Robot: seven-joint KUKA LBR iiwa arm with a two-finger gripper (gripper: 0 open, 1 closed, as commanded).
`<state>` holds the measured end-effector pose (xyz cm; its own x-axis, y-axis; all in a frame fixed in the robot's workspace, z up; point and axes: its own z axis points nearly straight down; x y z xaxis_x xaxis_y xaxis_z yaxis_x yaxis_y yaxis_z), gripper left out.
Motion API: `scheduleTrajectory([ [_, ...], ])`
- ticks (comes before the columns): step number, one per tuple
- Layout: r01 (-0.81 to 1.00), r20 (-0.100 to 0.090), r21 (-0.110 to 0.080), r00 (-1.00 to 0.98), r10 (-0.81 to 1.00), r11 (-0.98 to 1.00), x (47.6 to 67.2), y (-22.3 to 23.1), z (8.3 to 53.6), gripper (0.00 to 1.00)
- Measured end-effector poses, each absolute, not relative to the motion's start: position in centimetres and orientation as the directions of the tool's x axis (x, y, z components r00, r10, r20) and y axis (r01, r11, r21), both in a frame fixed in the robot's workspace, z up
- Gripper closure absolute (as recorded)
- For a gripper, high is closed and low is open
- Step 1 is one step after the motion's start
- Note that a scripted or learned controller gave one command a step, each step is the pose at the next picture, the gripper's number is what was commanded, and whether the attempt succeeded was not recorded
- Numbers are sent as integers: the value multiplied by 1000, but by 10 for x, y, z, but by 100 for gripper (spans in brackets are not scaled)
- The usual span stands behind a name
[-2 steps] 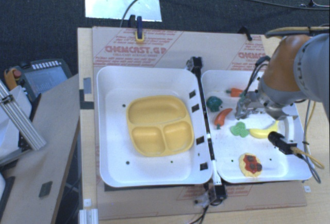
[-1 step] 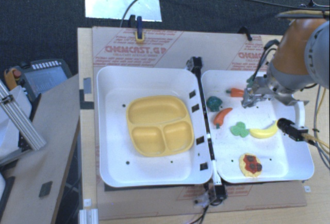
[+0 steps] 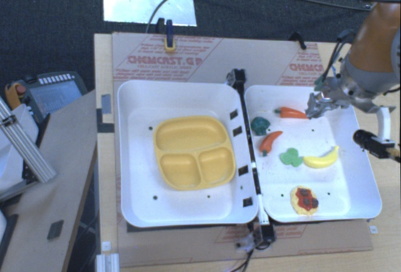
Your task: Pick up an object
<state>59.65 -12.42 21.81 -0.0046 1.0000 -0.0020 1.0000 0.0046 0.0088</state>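
The camera view looks down at a slant on two shallow white bins that sit side by side on a bench. The left bin (image 3: 135,158) holds a yellow divided tray (image 3: 191,151) with three compartments, and this tray lies about in the middle of that bin. The right bin (image 3: 360,195) holds several small toy foods.

I take the carrot (image 3: 291,113) as the landmark. It is orange and it lies near the far edge of the right bin, pointing toward the arm. To the left of the carrot and a little nearer to the camera there is a dark green broccoli piece (image 3: 260,125). Just below the carrot lies a red chili pepper (image 3: 270,140), tilted. Further toward the camera from the carrot there is a green leafy piece (image 3: 291,156), and a yellow banana (image 3: 321,158) touches it or lies just beside it on the right side. Well apart from the carrot, at the near part of the bin, lies a small pizza (image 3: 304,199).

The gripper (image 3: 316,104) comes from the right side and its tip is at the right end of the carrot, touching it or just beside it. Whether the fingers are released or clenched, I cannot tell, because they are small and dark here.
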Motion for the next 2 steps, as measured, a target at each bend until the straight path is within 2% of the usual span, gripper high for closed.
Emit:
scheduleTrajectory([
  [1,1000,-2,10,-6,1000,6,600,-122,283,100],
  [2,1000,1,2,-8,1000,8,581,-78,283,100],
])
